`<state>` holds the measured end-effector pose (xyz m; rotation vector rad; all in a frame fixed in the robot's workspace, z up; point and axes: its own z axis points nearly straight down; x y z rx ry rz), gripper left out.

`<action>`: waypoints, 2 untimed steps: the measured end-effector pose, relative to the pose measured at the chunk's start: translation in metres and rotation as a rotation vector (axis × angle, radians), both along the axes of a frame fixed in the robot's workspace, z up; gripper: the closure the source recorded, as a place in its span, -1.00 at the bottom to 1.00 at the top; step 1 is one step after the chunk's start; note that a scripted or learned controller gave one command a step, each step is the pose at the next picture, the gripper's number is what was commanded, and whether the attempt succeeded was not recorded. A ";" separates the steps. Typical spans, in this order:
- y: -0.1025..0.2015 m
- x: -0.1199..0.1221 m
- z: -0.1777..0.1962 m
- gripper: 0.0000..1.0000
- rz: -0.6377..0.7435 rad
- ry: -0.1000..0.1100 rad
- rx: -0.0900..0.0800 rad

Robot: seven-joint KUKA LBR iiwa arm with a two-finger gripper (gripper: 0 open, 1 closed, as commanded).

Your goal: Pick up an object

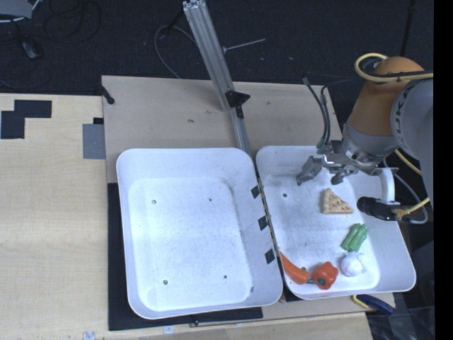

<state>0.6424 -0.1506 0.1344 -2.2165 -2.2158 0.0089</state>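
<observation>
The gripper (322, 173) is hovering over the far part of the right bin (301, 218), with its two dark fingers (307, 173) spreading apart and holding nothing between them. The arm (386, 112) is reaching in from the right, its orange band sitting above the grey wrist. Just beside the gripper, toward the bin's right edge, a tan wedge (335, 203) is lying flat on the bin floor, apart from the fingertips. Nearer the bin's front right corner, a green piece (354, 237) is lying at a slant, and a white ball (351, 265) is resting just in front of it. Along the front edge, a red pepper (325, 274) is lying beside an orange carrot (293, 268), which is pointing toward the bin's left edge. The left bin (134, 190) is sitting alongside, touching the right one at their shared edge.
</observation>
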 end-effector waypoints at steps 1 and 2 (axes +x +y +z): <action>-0.001 0.002 0.016 1.00 -0.001 -0.009 -0.001; -0.060 0.018 -0.048 1.00 -0.002 -0.008 -0.002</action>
